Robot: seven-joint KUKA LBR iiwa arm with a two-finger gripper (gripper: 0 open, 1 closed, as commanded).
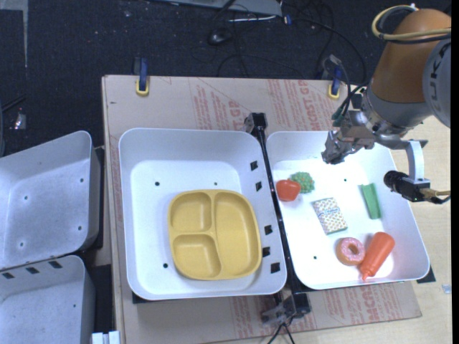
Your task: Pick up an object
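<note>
The end effector [337, 151] hangs over the far corner of the right bin [412, 213], and from this slanted look down I cannot tell how it is set; nothing shows in its grip. No item has been chosen yet.

Taking the small patterned packet [330, 214] as the landmark: the tomato [287, 190] and the green broccoli [303, 182] touching it lie up and to the left of the packet, the green stick [371, 200] lies to its right, and the doughnut [351, 250] with the carrot [376, 254] against it lie below and to the right. The yellow divided plate [214, 233] sits well to its left, in the left bin [143, 156].

To do the pick well, I judge the packet or the green stick the better targets, since each lies apart from its neighbours. The tomato and doughnut pairs risk a nudge to the neighbour. Centre above the item, line up across its narrow side, then descend straight.
</note>
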